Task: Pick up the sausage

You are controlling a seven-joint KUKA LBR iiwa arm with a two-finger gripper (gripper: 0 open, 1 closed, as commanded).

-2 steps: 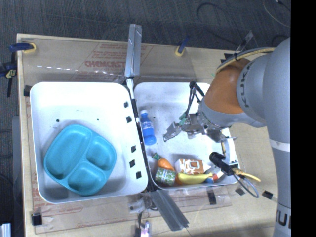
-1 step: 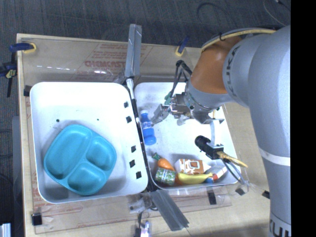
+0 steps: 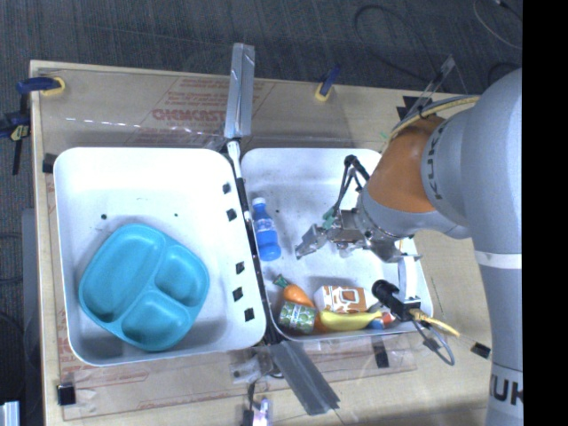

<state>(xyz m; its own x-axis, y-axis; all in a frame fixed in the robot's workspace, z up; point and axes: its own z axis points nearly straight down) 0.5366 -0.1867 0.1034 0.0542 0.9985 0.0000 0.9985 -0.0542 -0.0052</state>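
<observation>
the arm [image 3: 484,193] bears white letters low on its grey body, of which "ku" can be read. red print runs across the board [image 3: 191,105] beyond the bins, too faint to read for sure. the carton [image 3: 343,299] has a printed face, its words too small to make out.

the bottle [image 3: 264,231], blue with a white cap, lies in the right bin [image 3: 293,162] against the wall it shares with the left bin [image 3: 133,167]. the gripper [image 3: 312,238] hangs just right of the bottle, low over bare white floor; whether it is spread or pressed together cannot be told. nearer than the bottle, a carrot [image 3: 297,295], a green item [image 3: 296,318], the carton and a banana [image 3: 348,320] crowd along the near wall. a small red piece [image 3: 388,321] at the banana's far end may be the sausage, though this is unsure. beyond the bottle the floor lies open. left of the bottle, across the wall, sits a blue plate [image 3: 144,284].
</observation>
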